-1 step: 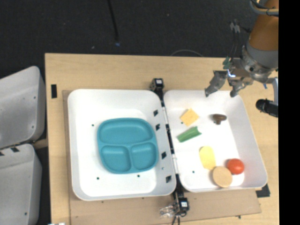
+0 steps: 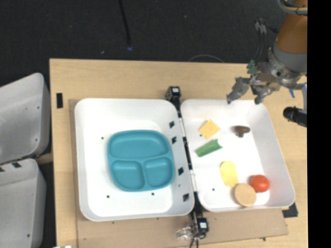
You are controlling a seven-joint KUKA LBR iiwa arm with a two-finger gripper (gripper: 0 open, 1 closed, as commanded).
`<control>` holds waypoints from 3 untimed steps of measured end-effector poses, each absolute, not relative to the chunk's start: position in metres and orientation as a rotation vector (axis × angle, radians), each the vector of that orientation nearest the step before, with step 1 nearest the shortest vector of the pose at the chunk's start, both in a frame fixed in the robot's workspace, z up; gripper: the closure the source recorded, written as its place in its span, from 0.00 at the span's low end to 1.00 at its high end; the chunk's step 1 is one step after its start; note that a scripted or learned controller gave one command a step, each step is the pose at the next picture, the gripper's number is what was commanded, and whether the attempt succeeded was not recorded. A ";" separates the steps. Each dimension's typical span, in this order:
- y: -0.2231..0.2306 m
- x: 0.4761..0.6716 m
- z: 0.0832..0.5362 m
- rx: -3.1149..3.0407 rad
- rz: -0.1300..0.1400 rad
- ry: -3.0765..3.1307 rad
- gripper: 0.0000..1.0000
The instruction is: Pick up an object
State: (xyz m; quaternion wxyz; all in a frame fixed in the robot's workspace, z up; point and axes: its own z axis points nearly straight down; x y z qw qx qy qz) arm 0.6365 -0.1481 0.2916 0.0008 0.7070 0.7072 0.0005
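The grey two-finger gripper [image 2: 247,94] is seen spread wide, nothing between its fingers, above the far rim of the right shallow white bin [image 2: 274,138]; a yellow cheese-like wedge [image 2: 209,129] is noted inside.

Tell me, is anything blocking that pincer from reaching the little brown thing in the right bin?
Nothing visible does. The pincer hangs over the right bin's far rim, and the brown object lies below on bare floor.

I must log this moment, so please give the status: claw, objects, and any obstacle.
Claw open, holding nothing, above right bin's far rim. Yellow block, green piece, brown piece nearest in bin. Nothing between.
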 end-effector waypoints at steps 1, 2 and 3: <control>-0.142 0.642 0.241 2.219 -0.005 2.225 0.00; -0.136 0.642 0.195 2.216 -0.005 2.227 0.00; -0.135 0.638 0.152 2.221 -0.005 2.221 0.00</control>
